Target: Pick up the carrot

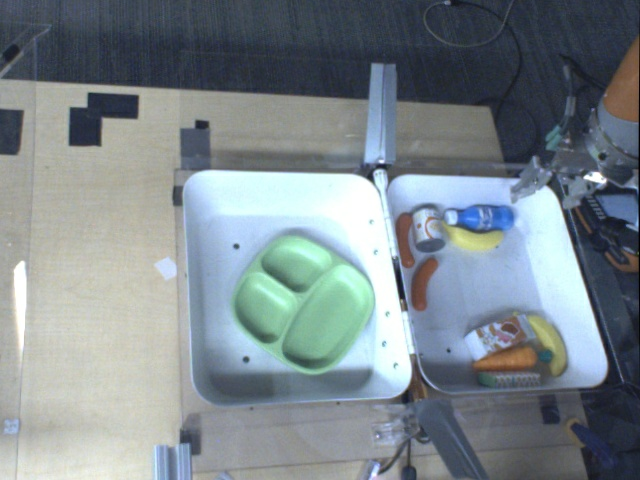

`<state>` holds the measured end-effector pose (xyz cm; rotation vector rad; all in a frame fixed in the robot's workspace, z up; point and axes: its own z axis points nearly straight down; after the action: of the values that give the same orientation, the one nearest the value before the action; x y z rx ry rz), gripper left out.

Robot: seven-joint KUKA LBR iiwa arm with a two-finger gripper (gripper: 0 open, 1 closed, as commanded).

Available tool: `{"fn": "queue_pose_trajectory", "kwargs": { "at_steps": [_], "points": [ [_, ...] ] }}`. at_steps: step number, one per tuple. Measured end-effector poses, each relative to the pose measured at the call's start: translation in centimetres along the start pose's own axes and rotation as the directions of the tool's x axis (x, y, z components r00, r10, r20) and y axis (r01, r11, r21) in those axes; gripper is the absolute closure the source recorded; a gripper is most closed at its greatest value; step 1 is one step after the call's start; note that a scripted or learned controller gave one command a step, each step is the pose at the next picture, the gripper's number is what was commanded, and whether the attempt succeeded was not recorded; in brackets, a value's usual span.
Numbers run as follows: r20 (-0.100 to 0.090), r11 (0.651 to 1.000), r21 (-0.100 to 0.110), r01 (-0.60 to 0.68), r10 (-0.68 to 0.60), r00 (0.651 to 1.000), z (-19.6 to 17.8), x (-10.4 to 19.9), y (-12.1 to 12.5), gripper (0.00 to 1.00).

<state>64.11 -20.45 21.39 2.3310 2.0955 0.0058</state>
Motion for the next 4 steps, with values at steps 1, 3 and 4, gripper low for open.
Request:
{"fn": "queue_pose_trajectory", "kwargs": {
  "at_steps": [1, 3, 4],
  "points": [
    [-0.001, 1.0, 0.003, -0.02, 0.02, 1.0, 12.0, -0.4, -9.9, 0.0],
    [0.0, 0.992, 0.002, -0.128, 0.128, 0.992, 0.6, 0.5, -7.2, 1.0],
    [0.001, 0.841, 0.004, -0.541, 0.541, 0.841, -2.3, 0.7, -2.8, 1.0]
  ]
}}
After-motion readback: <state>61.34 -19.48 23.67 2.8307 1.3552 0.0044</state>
